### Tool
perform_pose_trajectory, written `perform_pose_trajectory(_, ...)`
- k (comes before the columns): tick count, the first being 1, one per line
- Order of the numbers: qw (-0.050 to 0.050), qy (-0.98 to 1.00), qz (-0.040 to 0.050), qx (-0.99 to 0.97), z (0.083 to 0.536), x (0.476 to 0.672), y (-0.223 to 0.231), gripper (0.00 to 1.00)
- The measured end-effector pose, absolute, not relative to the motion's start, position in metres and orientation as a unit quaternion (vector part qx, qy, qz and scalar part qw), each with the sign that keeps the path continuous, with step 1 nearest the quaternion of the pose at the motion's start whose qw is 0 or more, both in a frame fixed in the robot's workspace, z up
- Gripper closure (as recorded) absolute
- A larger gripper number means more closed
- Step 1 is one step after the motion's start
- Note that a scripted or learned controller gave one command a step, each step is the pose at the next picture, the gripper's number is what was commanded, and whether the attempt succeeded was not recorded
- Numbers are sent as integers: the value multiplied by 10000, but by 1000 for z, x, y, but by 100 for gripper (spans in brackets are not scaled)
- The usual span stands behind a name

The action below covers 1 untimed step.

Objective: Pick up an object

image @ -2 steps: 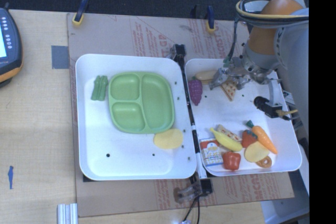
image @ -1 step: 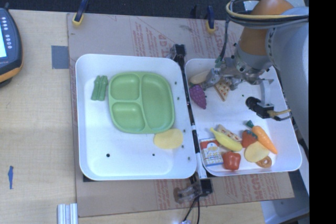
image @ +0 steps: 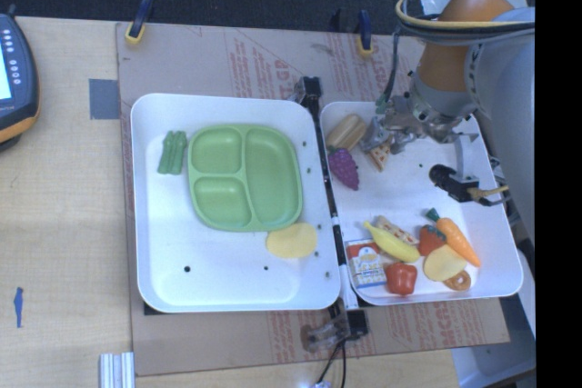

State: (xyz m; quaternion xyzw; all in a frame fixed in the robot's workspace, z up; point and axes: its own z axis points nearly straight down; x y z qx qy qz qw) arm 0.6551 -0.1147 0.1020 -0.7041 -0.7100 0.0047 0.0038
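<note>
— Where is the gripper (image: 389,139)?

— Low in the right bin (image: 496,282), at its far left corner, by a bread roll (image: 346,131) and purple grapes (image: 344,168). A small brown piece (image: 378,159) lies just under it.

— Open or closed?

— Cannot tell; the wrist hides that.

— What else lies in that bin?

— Near the front: a banana (image: 393,242), a carton (image: 366,263), a red pepper (image: 401,278), a carrot (image: 456,240).

— And the left bin (image: 155,277)?

— A green tray (image: 244,176), green beans (image: 172,152) beside it, and a yellow chip (image: 292,241) just below the tray.
</note>
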Motion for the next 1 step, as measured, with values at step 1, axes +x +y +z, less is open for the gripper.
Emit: perform_pose_trajectory(1,23,-7100,4,-7042,196,597,-54,100)
